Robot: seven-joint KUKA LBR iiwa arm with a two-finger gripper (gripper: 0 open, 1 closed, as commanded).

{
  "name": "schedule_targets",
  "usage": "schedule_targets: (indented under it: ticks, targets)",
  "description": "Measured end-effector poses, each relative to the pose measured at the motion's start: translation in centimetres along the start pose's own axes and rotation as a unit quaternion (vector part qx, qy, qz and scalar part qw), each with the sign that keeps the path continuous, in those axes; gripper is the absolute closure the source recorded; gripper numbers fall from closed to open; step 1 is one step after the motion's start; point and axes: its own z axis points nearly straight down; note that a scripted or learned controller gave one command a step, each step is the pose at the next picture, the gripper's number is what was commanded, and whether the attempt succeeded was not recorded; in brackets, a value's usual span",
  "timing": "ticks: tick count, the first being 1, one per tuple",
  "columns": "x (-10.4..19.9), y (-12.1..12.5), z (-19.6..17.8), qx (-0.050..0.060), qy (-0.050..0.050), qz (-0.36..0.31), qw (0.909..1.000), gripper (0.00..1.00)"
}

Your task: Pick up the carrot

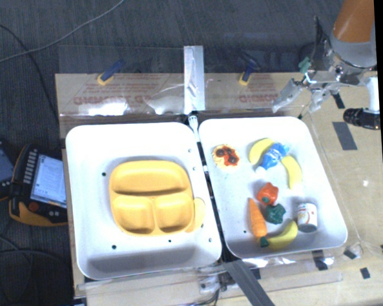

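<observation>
Two shallow white bins (83, 188) sit side by side on my bench. The small orange plastic carrot (256, 219) lies in the right one. My gripper (298, 100) hovers beyond its far edge, fingers spread, holding nothing.

Left bin (83, 188), white: yellow compartment tray (152, 197) at centre.
Right bin (322, 173), white: pizza-slice toy (225, 155) upper left; blue item (274, 156) between two banana pieces, one (260, 148) upper centre, one (292, 171) to its right; red pepper (268, 193) mid-bin, touching a dark green item (274, 212); carrot (256, 218) lying lower centre, just left of these; banana (282, 235) below; small can (306, 216) lower right.
Gripper (305, 100): upper right of frame, beyond the right bin's far rim, fingers spread.
Handheld pendant (38, 187): left edge, on carpet.
</observation>
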Motion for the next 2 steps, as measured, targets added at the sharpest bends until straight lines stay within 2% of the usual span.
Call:
schedule_targets:
  ticks: [1, 2]
  targets:
    - [6.5, -3.9, 6.0, 0.001, 0.000, -0.055, 0.9985, 0.00]
    - [15.1, -8.7, 9.9, 0.002, 0.000, 0.070, 0.9975, 0.00]
